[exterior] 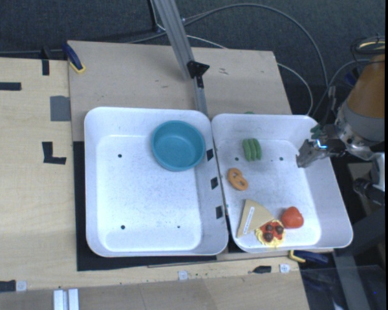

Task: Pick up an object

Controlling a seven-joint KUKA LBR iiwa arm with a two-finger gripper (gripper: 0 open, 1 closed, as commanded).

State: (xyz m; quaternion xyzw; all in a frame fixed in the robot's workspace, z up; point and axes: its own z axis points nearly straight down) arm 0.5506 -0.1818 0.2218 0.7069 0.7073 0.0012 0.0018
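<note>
1. Object candidates, right bin [330, 199]: green ridged piece [251, 149] near the far wall, orange ring-shaped piece [237, 179] toward the divider, pale wedge [252, 215] at the near side, yellow piece with dark berries [270, 232] touching the wedge's corner, red tomato-like piece [292, 217] just beside it. All lying flat and loose on the bin floor, none lifted.
2. Spacing: green and orange pieces well apart from the rest, hence open to a grasp from above; wedge, yellow piece and red piece clustered, probably harder to single out.
3. Left bin [103, 192]: blue bowl [178, 145] upright in the far right corner, close to the shared wall.
4. Hand [308, 154]: poised over the right bin's right rim, entering from the arm's side; nothing visible between the fingers; open or closed state not discernible at this resolution.
5. Arm: orange band [370, 89] above the wrist, beyond the bin edge, consistent with an approach posture rather than a descent.
6. Worktop [26, 108]: pale board carrying both bins side by side.
7. Judged stage: approach, no pick made.
</note>
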